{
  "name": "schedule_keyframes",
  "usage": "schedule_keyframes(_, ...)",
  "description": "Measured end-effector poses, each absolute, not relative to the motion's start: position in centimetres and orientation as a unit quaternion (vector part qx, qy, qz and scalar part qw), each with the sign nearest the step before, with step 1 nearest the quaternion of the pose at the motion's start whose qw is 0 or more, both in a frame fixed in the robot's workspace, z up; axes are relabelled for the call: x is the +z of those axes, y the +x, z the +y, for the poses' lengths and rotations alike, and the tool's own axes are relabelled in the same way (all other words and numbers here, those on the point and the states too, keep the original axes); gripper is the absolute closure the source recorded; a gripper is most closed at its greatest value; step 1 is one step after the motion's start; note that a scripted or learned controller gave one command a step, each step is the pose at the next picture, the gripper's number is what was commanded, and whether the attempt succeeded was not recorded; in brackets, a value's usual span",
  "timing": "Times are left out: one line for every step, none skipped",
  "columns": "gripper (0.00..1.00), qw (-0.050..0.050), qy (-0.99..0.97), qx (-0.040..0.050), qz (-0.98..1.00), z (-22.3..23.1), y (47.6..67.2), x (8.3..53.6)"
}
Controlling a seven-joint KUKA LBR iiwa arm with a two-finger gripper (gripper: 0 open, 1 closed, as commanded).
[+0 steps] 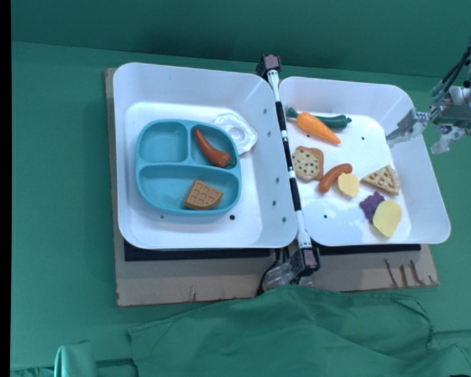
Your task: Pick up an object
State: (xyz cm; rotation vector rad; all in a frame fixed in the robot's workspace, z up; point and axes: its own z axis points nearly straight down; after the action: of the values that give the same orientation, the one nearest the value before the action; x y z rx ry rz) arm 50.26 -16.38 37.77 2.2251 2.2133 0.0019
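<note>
Tapered orange carrot (320, 127) lies in glossy white right bin (429, 210).

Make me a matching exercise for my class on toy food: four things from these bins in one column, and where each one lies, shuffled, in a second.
Things:
1. waffle
2. carrot
3. cookie
4. red pepper

Places:
A. right bin, near the far rim
B. blue plate, large near compartment
C. blue plate, far right compartment
D. right bin, close to the divider

Pairs: 1-B, 2-A, 3-D, 4-C
</note>
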Motion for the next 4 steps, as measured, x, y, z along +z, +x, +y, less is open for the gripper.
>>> schedule_keyframes(0.00, 0.002, 0.709, 0.0006, 0.705, -16.4, 50.3, 37.8)
schedule_keyframes(0.00, -0.001, 0.708, -0.0008, 0.706, -15.6, 50.8, 32.5)
schedule_keyframes(0.00, -0.001, 0.709, -0.0010, 0.705, -15.8, 49.8, 27.2)
schedule_keyframes(0.00, -0.001, 0.709, -0.0014, 0.705, -16.8, 49.7, 22.6)
